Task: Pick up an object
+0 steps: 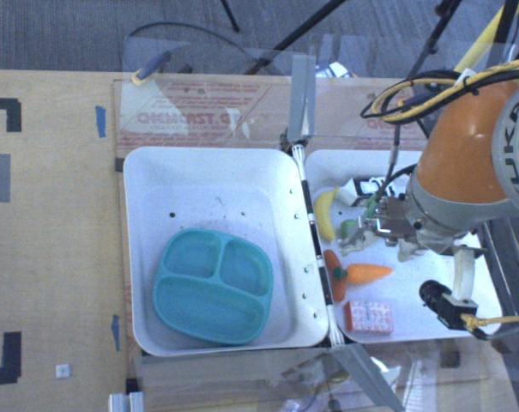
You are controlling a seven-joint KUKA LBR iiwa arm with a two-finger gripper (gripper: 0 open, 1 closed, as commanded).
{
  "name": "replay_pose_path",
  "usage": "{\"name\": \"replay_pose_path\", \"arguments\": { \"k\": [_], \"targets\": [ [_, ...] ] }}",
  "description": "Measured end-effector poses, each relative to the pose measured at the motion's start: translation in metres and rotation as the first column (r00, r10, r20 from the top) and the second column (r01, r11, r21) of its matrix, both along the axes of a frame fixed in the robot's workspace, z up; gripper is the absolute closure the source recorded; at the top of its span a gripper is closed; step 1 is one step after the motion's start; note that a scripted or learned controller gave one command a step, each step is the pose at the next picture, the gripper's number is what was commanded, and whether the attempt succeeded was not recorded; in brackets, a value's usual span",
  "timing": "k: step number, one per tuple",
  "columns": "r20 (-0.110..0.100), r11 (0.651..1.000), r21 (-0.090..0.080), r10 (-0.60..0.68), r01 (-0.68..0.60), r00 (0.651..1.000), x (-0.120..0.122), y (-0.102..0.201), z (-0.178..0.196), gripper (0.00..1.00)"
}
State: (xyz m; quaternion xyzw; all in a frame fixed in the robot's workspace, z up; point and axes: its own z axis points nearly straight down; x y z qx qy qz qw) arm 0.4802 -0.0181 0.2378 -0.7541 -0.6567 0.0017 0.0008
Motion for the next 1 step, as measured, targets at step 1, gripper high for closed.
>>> {"name": "replay_pose_path", "arguments": {
  "k": [1],
  "targets": [
    [0.000, 1.000, 0.000, 0.000, 0.000, 1.000, 0.0000, 0.0000, 0.0000, 0.00]
  ]
}}
